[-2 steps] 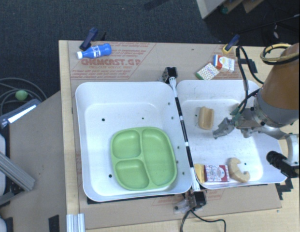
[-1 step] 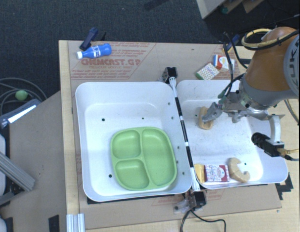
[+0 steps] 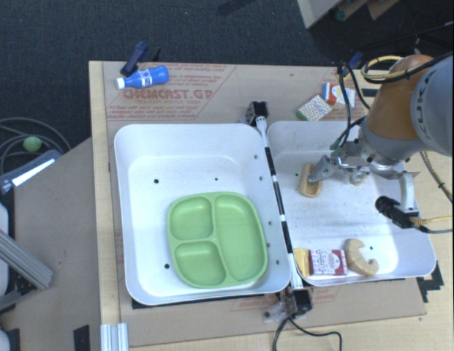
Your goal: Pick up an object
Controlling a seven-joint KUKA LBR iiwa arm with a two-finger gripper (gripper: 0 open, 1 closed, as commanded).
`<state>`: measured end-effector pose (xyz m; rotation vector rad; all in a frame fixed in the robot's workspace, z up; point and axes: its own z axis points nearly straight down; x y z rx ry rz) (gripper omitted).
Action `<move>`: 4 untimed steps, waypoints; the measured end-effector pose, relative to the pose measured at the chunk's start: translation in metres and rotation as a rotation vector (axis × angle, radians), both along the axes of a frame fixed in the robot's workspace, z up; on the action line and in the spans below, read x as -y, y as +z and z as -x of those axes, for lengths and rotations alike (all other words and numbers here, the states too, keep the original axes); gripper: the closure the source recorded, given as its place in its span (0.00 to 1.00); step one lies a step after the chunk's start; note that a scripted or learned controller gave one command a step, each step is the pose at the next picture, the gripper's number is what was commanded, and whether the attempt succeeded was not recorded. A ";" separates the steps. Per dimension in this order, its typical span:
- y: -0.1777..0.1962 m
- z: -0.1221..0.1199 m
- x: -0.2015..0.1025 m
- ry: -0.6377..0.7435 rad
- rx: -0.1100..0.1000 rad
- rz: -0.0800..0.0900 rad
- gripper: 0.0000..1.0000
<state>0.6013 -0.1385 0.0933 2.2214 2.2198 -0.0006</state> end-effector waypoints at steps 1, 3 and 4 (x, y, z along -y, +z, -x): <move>0.010 -0.001 0.000 0.000 0.003 0.001 1.00; 0.092 0.035 -0.076 0.002 0.001 -0.001 1.00; 0.122 0.053 -0.107 0.001 0.000 -0.001 1.00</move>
